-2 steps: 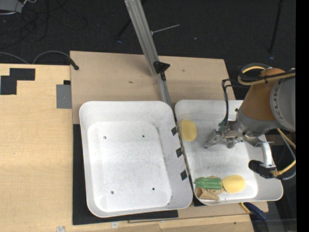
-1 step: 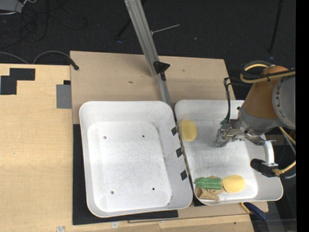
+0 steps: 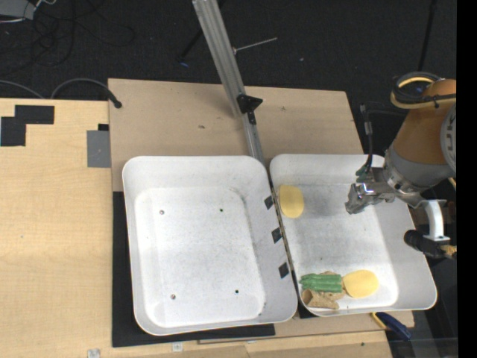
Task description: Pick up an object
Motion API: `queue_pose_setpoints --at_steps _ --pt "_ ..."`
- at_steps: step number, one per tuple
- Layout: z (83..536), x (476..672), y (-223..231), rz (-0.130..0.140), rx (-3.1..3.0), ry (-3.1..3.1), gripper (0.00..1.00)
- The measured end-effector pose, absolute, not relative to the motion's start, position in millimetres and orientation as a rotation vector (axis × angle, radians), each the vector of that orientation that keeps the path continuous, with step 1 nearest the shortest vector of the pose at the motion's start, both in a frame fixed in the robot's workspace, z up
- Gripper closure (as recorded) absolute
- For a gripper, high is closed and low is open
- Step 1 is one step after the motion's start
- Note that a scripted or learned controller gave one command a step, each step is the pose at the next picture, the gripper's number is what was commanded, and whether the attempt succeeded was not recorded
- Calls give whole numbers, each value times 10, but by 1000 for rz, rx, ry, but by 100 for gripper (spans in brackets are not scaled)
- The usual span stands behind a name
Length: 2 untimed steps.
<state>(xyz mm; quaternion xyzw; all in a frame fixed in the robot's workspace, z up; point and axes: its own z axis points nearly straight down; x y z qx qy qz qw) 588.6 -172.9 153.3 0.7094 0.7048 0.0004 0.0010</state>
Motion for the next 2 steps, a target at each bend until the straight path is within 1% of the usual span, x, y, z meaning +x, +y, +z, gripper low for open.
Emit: queue_pose_setpoints --at_steps 1,2 --pt "2062 5789 -1756 2 2228 2212 100" --pt "2696 5820 -1746 4 2216 2220 100"
